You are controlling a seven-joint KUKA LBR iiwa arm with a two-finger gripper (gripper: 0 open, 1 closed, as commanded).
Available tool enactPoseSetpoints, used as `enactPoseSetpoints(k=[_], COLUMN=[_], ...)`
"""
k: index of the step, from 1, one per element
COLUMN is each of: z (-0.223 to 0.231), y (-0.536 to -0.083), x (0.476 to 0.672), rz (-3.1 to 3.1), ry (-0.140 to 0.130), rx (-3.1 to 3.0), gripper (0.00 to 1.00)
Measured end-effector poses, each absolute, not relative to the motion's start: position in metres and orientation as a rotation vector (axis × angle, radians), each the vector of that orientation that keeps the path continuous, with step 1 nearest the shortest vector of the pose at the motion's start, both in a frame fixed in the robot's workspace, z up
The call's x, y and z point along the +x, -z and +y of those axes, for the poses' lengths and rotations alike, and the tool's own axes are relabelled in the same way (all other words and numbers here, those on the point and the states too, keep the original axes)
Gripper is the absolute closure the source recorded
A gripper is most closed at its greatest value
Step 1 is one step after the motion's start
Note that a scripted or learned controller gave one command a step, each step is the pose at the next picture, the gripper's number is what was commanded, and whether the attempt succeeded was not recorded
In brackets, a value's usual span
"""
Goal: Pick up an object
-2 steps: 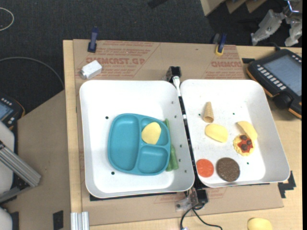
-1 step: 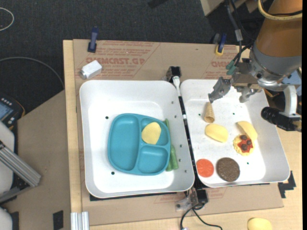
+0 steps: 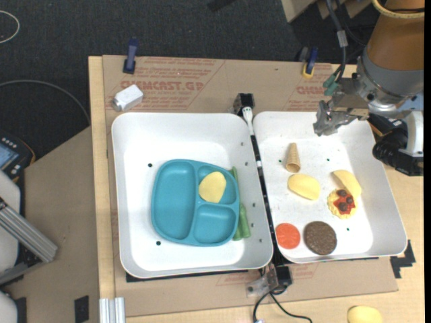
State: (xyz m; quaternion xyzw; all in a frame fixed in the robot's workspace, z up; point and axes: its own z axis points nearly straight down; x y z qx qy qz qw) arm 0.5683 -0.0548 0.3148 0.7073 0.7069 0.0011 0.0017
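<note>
My gripper (image 3: 328,125) hangs over the far edge of the right bin (image 3: 384,200), with nothing visible between its fingers. Below it in that bin lie a tan cone (image 3: 292,157), a yellow lump (image 3: 304,186), a yellow wedge (image 3: 346,180), a small tart with red berries (image 3: 341,203), a red disc (image 3: 288,235) and a brown round cookie (image 3: 319,237). The left bin (image 3: 135,147) holds a blue divided tray (image 3: 176,200) with a yellow piece (image 3: 213,187) in one compartment and a green strip (image 3: 240,217) along its right side.
A white block (image 3: 127,97) lies on the cardboard behind the left bin. Blue clamps (image 3: 130,55) (image 3: 310,60) grip the board's far edge. A black bar (image 3: 254,155) runs between the bins. A yellow object (image 3: 363,313) lies at the bottom right.
</note>
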Motion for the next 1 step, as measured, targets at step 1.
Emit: enactPoseSetpoints(k=[1], z=[-0.0108], y=[-0.2838], x=[0.4959], rz=[2.231], ry=[0.007], rx=[2.223], gripper=[1.00])
